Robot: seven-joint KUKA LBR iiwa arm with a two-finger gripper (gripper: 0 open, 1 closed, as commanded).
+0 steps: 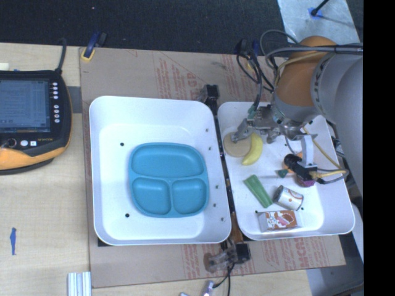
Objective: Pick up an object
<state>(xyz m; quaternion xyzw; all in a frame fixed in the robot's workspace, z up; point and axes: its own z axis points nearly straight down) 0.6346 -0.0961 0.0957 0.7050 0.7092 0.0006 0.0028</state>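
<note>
Approach seemed the step in hand: gripper point(258, 130) hung low at the far end of the right bin point(336, 224), just above the banana point(252, 151); its state could not be told. Next move likely needed a straight descent onto the banana.

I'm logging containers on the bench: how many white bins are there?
2. The left bin holds a blue divided plate; the right bin holds small items such as a banana, under the arm.
</note>
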